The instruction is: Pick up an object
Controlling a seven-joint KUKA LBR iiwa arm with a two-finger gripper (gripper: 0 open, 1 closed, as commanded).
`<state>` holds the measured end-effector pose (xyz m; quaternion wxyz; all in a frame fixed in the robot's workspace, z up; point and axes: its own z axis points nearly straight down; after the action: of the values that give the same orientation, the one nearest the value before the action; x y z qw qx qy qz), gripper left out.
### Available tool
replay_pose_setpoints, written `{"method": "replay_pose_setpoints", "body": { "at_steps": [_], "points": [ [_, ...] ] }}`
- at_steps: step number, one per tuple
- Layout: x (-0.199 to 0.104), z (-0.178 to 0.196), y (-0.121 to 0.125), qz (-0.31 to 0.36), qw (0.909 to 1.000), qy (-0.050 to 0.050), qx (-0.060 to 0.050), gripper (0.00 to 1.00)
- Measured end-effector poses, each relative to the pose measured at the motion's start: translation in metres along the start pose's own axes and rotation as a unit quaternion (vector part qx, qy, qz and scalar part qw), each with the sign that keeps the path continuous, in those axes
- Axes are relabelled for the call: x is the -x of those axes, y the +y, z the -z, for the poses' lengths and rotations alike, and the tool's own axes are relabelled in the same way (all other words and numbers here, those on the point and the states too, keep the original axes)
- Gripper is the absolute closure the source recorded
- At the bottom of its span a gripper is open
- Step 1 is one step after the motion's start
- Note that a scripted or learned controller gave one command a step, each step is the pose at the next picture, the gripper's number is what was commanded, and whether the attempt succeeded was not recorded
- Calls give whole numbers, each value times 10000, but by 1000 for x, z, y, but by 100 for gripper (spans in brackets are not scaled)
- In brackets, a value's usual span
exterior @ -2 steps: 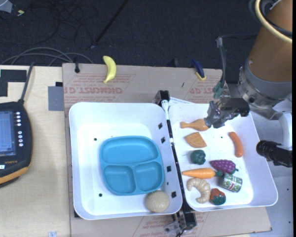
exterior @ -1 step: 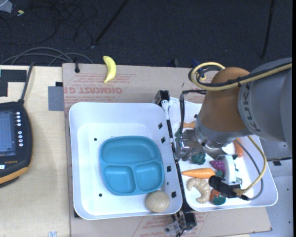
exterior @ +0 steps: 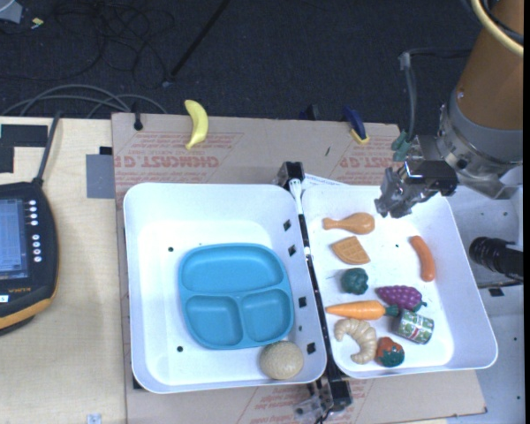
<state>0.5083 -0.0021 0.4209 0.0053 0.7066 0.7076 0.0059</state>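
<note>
where the grey arm with its orange band reaches in from the right, the gripper hangs dark and angular over the far edge of the right bin; whether its fingers stand wide or narrow cannot be told, and nothing shows between them.

right bin, shallow, white, smooth plastic with rounded corners, contents:
- chicken drumstick, tan, glossy, far left, just near and left of the gripper.
- bread slice, orange-brown wedge, just nearer than the drumstick.
- sausage, red-orange, slim cylinder, right side, apart from the rest.
- broccoli, dark green, knobbly, rounded.
- grapes, purple, bumpy cluster.
- carrot, orange, tapered, lying across, its tip toward the left.
- can, green with a printed label, on its side, touching the grapes.
- croissant, pale beige, curved, ridged.
- strawberry, red with a green top, near edge, beside the croissant.

left bin, same make, contents:
- divided plate, sky blue, matte, three compartments, rounded corners, centre.
- ball, beige, rough-looking, round, near right corner, touching the plate's near edge.

outside the bins: banana, yellow, curved, on the brown cardboard beyond the left bin; teach pendant, black and orange with a screen, on the bench at far left.
</note>
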Motion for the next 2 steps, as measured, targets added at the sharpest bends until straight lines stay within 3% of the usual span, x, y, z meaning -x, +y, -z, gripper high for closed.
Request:
{"method": "replay_pose_setpoints", "body": {
  "at_steps": [1, 2],
  "points": [
    [14, -156, -39, -21, 9998, -4, -179, 100],
    [-64, -230, -18, 22, 9999, 4, -133, 100]
  ]
}}
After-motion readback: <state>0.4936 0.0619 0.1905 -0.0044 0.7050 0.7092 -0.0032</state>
